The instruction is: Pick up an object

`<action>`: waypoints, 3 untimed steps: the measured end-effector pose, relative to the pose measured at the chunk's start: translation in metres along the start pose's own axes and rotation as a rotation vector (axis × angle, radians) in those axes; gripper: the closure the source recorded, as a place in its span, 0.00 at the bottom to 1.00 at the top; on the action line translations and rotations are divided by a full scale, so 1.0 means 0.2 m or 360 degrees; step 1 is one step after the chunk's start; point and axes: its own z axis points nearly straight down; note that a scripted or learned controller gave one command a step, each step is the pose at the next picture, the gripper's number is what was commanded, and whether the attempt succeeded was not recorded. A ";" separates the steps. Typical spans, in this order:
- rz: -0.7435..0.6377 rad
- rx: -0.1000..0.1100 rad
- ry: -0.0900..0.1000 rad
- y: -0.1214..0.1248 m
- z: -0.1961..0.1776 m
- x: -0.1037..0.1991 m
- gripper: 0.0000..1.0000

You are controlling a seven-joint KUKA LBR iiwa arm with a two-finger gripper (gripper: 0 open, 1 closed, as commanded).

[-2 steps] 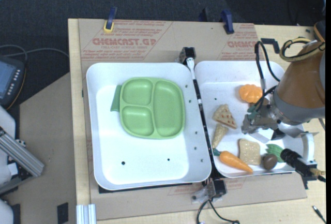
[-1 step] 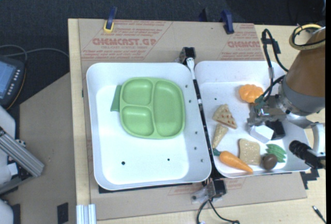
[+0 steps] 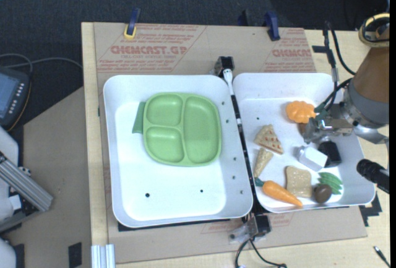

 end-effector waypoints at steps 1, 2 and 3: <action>-0.0007 0.0003 0.0003 0.25 0.03 0.15 1.00; -0.0004 0.0005 0.0003 0.30 -0.01 0.28 1.00; 0.0001 0.0014 0.0004 0.32 0.04 0.31 1.00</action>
